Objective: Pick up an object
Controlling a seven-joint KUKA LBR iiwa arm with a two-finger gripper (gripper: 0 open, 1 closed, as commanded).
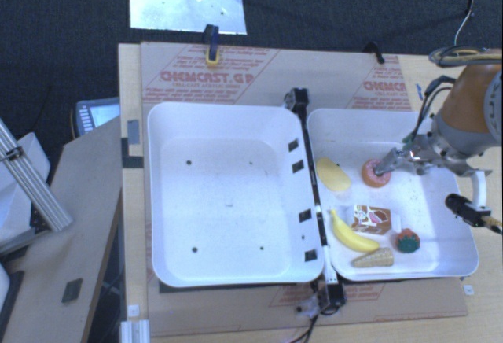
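We see the hand (383, 169) low in the right bin (448, 255), its tip on a red disc (372, 176); we cannot tell its state. Near it lie a lemon (333, 175), banana (350, 233), carton (371, 219), strawberry (407, 240) and wedge (374, 258).

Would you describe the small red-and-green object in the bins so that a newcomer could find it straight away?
Start at the right-hand white bin and go to its near right corner. The small round toy lies there, right of the brown-and-white packet and the pale wedge. Its red body with green patches sets it apart from the yellow banana nearby.
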